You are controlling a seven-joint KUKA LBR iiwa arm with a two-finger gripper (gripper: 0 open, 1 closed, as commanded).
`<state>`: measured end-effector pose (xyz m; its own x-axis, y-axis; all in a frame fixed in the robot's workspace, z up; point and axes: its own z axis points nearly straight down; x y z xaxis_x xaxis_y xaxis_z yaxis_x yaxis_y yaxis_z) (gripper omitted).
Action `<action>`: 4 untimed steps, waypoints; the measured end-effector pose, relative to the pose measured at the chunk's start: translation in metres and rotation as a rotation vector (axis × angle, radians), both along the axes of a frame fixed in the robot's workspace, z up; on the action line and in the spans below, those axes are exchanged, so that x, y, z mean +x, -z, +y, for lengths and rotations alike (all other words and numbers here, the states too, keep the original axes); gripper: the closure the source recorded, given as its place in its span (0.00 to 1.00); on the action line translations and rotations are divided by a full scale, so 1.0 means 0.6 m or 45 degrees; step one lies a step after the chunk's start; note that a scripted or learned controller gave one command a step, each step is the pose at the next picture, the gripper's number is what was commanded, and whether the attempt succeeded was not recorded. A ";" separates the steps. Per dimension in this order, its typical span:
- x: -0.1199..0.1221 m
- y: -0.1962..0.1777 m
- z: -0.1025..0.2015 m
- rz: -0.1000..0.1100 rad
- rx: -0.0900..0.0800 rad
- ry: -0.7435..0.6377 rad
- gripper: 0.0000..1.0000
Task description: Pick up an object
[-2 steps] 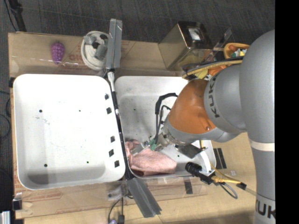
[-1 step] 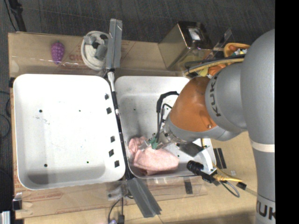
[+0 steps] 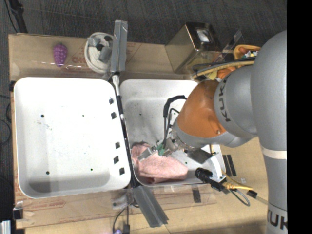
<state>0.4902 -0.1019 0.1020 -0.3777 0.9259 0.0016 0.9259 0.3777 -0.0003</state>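
We see the grey KUKA arm (image 3: 253,96) filling the right side, its orange band (image 3: 197,113) bent down over the right bin (image 3: 146,94). Beside it, the left bin (image 3: 63,130) is the other large thing on the bench, its white floor marked by a few dark specks. The two bins sit edge to edge, a grey divider (image 3: 122,135) running between them.

In the near corner of the right bin lies a pink cloth (image 3: 161,168), crumpled against the front wall and touching the divider side. The gripper (image 3: 161,149) sits low at the cloth's upper edge, with something small and green just beside its tip. We cannot tell how the claw stands, since the wrist hides it, nor whether it has any of the cloth.

Beyond the bins, on the brown bench, we note a metal box (image 3: 192,45), a white roll (image 3: 97,52), and, smallest, a purple grape-like bunch (image 3: 60,54) near the far left corner.
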 end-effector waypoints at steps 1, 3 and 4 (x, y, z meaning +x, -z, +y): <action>0.084 0.018 -0.004 0.004 -0.002 0.288 0.00; 0.045 0.019 0.008 0.006 0.000 0.202 0.00; 0.045 0.004 0.009 0.010 0.002 0.197 1.00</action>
<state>0.5175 -0.0965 0.0997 -0.2301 0.9732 0.0052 0.9731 0.2301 -0.0077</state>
